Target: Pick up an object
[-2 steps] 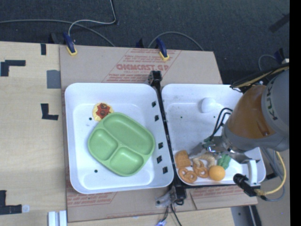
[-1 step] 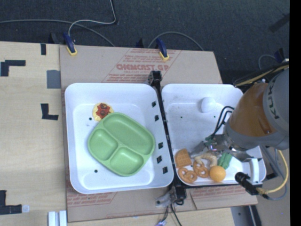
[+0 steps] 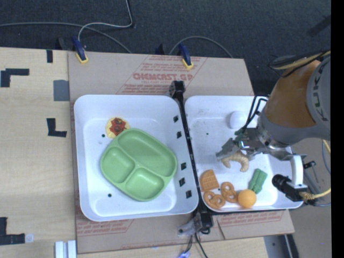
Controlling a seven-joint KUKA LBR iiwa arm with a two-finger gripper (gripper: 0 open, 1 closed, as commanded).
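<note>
The arm (image 3: pixel 301 98) runs off the frame's right edge, so its base is cut off. Its wrist covers the right bin's (image 3: pixel 215 120) far right wall and part of the floor there. The gripper (image 3: pixel 236 147) sits low over a tan croissant-like toy (image 3: pixel 239 161); whether it touches is unclear. The small round piece (image 3: pixel 116 126) above the green tray (image 3: pixel 138 164) is too small to identify.
</note>
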